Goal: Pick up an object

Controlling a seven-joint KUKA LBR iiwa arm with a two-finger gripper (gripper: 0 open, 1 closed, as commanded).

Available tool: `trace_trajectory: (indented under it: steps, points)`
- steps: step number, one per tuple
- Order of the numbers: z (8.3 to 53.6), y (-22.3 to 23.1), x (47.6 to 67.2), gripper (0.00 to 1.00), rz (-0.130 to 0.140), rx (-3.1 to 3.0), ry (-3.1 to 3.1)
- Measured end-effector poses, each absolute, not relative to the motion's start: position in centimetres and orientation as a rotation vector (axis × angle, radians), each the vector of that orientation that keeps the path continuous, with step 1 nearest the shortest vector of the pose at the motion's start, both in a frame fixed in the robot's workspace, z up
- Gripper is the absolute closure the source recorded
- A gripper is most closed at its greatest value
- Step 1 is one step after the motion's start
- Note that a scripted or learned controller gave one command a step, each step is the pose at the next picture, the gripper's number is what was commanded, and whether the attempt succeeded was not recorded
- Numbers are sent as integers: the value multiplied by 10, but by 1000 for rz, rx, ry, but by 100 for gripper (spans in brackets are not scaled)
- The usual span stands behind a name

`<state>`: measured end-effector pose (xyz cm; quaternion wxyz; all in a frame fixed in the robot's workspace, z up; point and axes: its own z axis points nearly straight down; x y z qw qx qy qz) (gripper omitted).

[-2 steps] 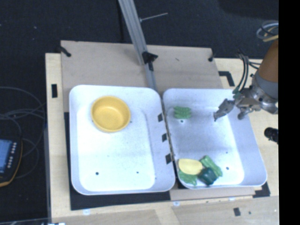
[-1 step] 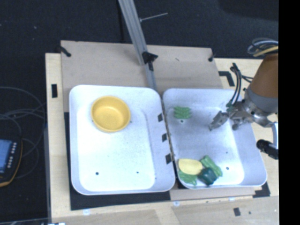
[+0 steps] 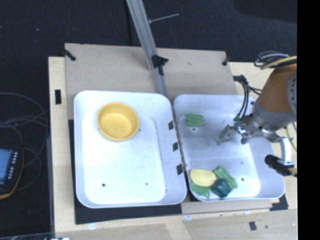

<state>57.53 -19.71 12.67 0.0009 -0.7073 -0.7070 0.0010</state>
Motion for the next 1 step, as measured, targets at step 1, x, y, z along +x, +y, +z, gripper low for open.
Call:
trace_trajectory:
  steps: [1]
  points:
    - [100, -198, 575, 0, 2, -2222, -2221]
